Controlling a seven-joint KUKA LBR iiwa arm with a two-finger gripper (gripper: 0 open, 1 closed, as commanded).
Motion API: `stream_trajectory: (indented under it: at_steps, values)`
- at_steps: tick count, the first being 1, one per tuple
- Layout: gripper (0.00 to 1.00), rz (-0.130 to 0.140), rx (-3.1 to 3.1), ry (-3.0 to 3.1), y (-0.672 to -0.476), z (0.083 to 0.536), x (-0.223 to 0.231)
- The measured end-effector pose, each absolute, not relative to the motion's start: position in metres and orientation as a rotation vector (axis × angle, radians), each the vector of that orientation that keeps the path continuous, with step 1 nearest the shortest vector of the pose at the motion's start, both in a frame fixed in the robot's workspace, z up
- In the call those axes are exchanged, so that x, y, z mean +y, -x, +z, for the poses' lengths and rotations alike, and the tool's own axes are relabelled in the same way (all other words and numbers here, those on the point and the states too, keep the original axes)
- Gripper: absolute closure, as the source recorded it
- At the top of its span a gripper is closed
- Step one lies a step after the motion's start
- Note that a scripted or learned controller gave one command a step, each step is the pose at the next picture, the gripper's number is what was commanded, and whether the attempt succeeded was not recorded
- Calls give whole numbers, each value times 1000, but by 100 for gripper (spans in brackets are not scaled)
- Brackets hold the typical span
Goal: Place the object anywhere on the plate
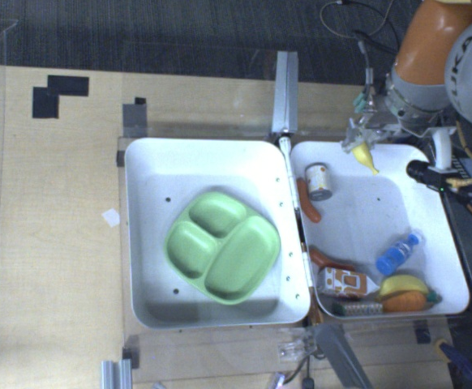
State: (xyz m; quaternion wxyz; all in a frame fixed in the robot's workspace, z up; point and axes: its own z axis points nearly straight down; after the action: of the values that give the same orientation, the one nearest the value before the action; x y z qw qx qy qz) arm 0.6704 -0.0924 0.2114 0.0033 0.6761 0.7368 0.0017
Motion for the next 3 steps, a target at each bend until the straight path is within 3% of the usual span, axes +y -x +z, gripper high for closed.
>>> stream_trajectory:
  at_steps: [1, 2, 3]
  values:
    - [100, 5, 2344, -2088, -627, 196, -18]
    - [100, 5, 2654, -1675, -582, 185, 61]
    - [100, 7, 2816, -1378, -597, 186, 66]
